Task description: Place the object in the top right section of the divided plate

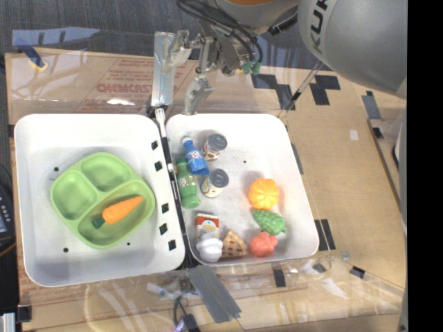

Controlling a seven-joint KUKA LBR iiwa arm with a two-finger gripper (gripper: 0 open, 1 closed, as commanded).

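A green divided plate (69,209) lies in the left bin (34,254). An orange toy carrot (122,209) rests in the plate's long lower section, and its two upper sections hold nothing. My gripper (176,106) hangs above the back rim between the two bins, over the far left corner of the right bin (294,178). Its fingers (162,81) stand apart with nothing between them, so it is open.
The right bin holds a blue bottle (195,156), a green bottle (187,187), two cans (217,144) (218,180), a yellow-orange pepper (264,194), a green vegetable (268,221), a red fruit (262,244), a pizza slice (234,244), a small carton (207,223) and a white piece (210,250).
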